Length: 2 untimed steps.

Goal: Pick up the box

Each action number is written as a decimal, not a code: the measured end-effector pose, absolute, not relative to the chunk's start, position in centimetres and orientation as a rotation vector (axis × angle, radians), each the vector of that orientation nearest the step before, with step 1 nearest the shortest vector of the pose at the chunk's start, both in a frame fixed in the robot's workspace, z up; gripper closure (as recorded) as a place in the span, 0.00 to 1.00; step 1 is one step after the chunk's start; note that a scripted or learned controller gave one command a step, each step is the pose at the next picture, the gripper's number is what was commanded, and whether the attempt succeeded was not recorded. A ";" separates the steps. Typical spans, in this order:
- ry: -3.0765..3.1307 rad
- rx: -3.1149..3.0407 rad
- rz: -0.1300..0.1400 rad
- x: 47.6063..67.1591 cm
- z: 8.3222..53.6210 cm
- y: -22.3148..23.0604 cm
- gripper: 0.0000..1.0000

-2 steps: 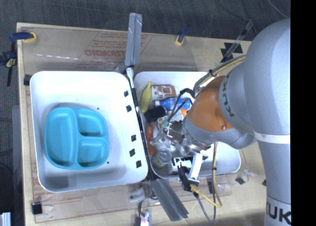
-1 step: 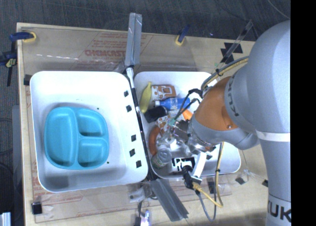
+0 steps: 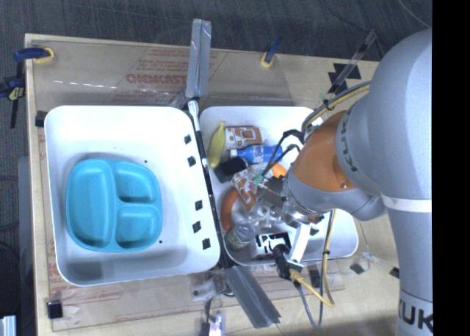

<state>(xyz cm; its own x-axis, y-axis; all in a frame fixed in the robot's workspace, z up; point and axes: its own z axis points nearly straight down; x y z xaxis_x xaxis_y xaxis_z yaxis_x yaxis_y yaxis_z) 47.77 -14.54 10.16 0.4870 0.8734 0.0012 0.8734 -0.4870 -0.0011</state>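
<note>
A small brown printed box (image 3: 243,136) lies flat at the far end of the right bin (image 3: 345,243), beside a yellow banana (image 3: 217,144). My gripper (image 3: 258,206) is low in the middle of that bin, among the clutter. It is nearer to me than the box and apart from it. Just at its tip is a red-and-white patterned packet (image 3: 245,186). The wrist and orange band (image 3: 319,162) hide much of the bin's right half.
The left bin (image 3: 110,125) holds a blue divided plate (image 3: 114,204). Near the gripper lie a blue-and-black object (image 3: 250,155), a brown rounded item (image 3: 228,208), a clear glass-like piece (image 3: 239,235) and a black-and-white tag (image 3: 273,241). A yellow cable (image 3: 312,287) hangs over the near rim.
</note>
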 end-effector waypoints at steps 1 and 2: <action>-1.591 -2.708 -0.001 47.8 10.2 -14.5 0.00; -1.783 -2.608 -0.005 47.9 9.6 -11.9 0.00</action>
<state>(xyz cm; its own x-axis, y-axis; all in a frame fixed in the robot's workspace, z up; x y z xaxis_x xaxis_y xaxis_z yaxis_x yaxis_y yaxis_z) 47.87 -11.86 9.61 0.3632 0.9317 -0.0073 0.9316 -0.3631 0.0163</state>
